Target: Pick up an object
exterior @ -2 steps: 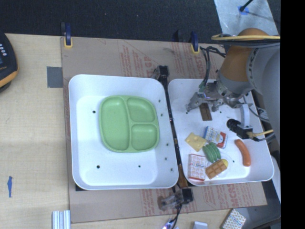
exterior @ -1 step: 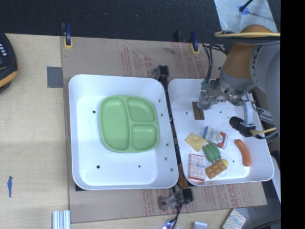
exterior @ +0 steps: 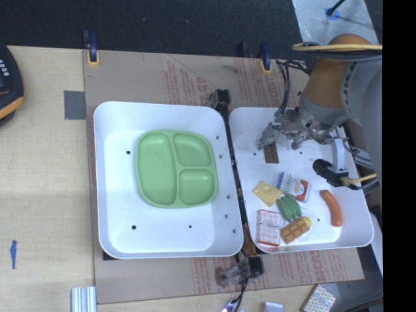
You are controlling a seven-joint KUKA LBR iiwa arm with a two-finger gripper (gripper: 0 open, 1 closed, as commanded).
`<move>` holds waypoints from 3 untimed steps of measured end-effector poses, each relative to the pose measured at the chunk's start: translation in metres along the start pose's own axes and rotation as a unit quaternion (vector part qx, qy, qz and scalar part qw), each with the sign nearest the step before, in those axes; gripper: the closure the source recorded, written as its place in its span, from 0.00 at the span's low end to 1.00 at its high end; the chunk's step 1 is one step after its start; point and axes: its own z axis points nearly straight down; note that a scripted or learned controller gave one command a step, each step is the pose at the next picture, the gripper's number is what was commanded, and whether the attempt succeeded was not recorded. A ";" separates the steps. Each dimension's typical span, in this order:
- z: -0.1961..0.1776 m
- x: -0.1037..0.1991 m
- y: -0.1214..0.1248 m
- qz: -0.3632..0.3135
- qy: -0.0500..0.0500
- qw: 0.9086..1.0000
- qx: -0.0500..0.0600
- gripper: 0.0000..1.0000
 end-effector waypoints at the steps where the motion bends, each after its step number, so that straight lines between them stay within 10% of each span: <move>1: -0.011 -0.001 0.000 -0.001 0.000 1.000 0.000 1.00; 2: -0.011 -0.001 0.000 -0.001 0.000 1.000 0.000 0.00; 3: 0.012 0.002 0.019 0.001 0.000 1.000 -0.002 0.00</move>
